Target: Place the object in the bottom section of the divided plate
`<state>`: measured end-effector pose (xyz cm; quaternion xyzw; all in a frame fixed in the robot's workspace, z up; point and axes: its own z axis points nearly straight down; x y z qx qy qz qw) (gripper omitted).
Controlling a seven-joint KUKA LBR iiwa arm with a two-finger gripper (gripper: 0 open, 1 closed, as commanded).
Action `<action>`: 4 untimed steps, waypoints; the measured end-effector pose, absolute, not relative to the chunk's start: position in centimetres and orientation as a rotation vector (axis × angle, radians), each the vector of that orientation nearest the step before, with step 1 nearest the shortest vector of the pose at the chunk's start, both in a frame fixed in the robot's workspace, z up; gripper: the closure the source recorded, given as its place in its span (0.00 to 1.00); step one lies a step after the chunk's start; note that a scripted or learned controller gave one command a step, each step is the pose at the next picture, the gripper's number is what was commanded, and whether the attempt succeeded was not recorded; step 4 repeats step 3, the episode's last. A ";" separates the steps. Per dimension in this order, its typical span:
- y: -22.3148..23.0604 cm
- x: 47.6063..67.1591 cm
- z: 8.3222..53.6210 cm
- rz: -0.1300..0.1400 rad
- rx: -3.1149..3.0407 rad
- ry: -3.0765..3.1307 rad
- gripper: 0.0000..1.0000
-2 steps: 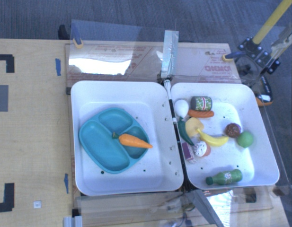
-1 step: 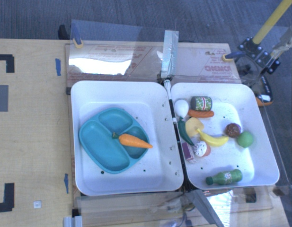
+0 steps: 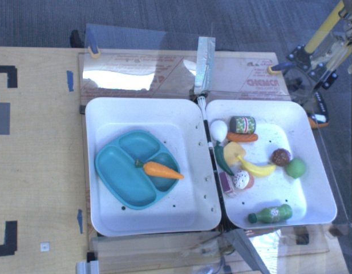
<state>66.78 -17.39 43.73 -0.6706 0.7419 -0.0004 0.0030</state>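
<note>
A teal divided plate [image 3: 123,178] lies in the left white bin [image 3: 107,112], turned at an angle, with one large section toward the lower left and two smaller sections at its top and right. The carrot [image 3: 162,170] rests on this plate. Its green stub sits about where the dividers meet at the plate's middle, and its orange body runs rightward across the smaller right-hand section, with the tip reaching the plate's right rim. The large section holds nothing. The right white bin [image 3: 319,201] holds a scatter of toy foods: a white egg [image 3: 219,130] near the inner wall, a dark green can [image 3: 242,124] just beside it, a red sausage-like piece [image 3: 242,137] under the can, a yellow banana [image 3: 258,168], a brown ball [image 3: 281,156] touching or nearly touching a green lime [image 3: 296,168], and a green bottle [image 3: 271,214] lying on its side near the front wall, well apart from the rest. Both bins sit side by side on the light wooden tabletop [image 3: 39,153].
</note>
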 end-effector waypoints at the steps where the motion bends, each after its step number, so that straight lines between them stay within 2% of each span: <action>1: -21.4 66.7 43.6 -0.005 -2.574 1.790 0.00; 3: -21.1 66.8 43.6 -0.008 -2.894 1.210 0.00; 4: -21.1 66.8 43.6 -0.008 -2.894 1.210 0.00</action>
